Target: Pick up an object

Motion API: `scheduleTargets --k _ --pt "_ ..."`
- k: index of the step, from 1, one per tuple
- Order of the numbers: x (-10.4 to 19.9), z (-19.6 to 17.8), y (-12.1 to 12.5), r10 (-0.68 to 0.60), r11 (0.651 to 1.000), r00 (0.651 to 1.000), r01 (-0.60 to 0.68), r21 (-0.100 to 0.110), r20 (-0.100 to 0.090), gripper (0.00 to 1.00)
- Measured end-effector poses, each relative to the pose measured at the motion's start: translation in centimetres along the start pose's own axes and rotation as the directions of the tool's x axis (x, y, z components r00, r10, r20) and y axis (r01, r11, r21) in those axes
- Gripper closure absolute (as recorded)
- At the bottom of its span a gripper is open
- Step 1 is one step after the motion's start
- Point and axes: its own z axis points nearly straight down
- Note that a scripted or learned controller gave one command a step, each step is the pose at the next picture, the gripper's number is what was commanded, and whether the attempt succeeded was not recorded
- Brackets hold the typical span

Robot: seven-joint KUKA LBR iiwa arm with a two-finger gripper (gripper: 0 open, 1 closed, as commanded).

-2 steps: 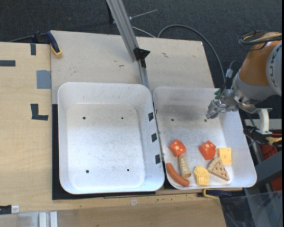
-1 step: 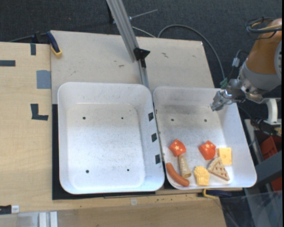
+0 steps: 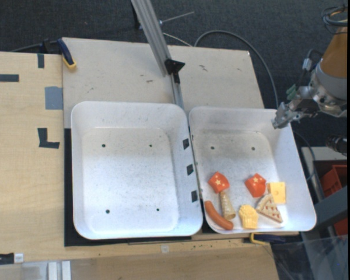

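Several small toy foods lie in the near part of the right bin [image 3: 233, 127]: a red piece with a yellow star [image 3: 219, 182], a tan cylinder [image 3: 227, 205], a red-orange sausage [image 3: 219, 215], a red block [image 3: 255, 185], a yellow square [image 3: 277, 192], a yellow lumpy piece [image 3: 248, 216] and a pizza-like wedge [image 3: 269, 209]. My gripper [image 3: 282, 116] hangs over the right bin's far right rim, well away from the toys. Nothing shows between its fingers.
The left bin [image 3: 128, 168] sits beside the right one. A slanted metal pole [image 3: 154, 31] rises from the gap between the bins at the back. A cable [image 3: 233, 37] loops over the bench behind the right bin.
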Motion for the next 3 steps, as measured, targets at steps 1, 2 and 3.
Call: scheduleTargets --k 1,2,3 --pt "0.0 -2.2 0.1 -0.001 1.000 1.000 0.001 0.003 -0.001 1.00" --pt "6.0 -1.5 -1.1 -0.005 1.000 1.000 0.005 0.006 -0.003 1.00" --pt "10.5 -1.1 -2.1 -0.005 1.000 1.000 0.005 0.007 -0.003 1.00"
